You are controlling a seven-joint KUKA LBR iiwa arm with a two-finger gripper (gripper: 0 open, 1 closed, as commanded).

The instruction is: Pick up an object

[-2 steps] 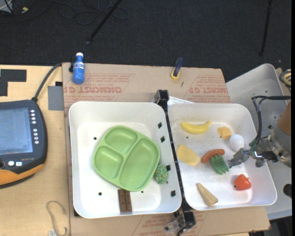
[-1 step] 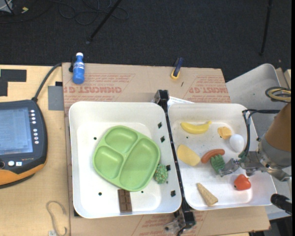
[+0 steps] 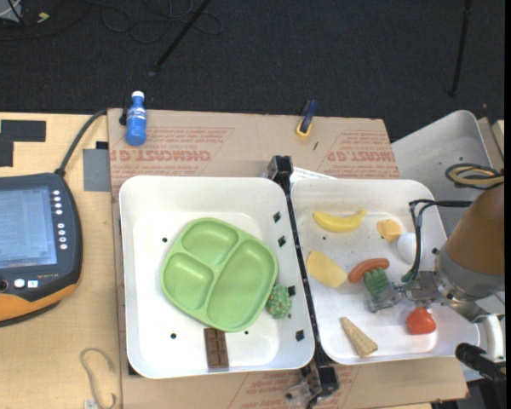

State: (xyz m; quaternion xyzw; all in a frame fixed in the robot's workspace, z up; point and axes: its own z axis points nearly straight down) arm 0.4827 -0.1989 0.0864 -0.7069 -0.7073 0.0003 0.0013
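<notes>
nothing is lifted yet: the gripper [image 3: 383,295] sits low in the right bin [image 3: 358,196] at a green toy [image 3: 376,283], grip state unclear.

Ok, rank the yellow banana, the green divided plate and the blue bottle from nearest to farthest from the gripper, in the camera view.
From the gripper:
1. Yellow banana, right bin, far side.
2. Green divided plate, left bin.
3. Blue bottle, on cardboard beyond the left bin.

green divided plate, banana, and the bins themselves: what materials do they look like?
Green divided plate: looks like moulded plastic, matte to satin, one even colour with soft rounded dividers.
Banana: likely plastic toy food, smooth, uniform yellow with a faint sheen.
Bins: left bin and right bin look like thin white formed plastic, with rounded corners and smooth walls; could be coated metal, hard to tell.
</notes>
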